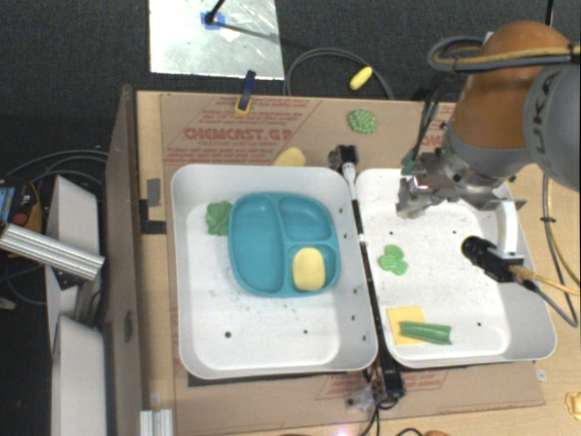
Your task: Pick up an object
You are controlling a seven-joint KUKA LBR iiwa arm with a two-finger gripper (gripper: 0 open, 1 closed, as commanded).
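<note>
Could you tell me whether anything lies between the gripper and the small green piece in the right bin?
Nothing visible does. The gripper hangs over the right bin's far end, and only bare white floor separates it from the green piece nearer the camera. The yellow block and green stick lie beyond it, out of the way.

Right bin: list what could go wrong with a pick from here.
1. The gripper sits at the right bin's far edge, apart from the green round piece; a descent here would likely close on nothing.
2. The green bean lies on the yellow block; grabbing one may shift the other.
</note>
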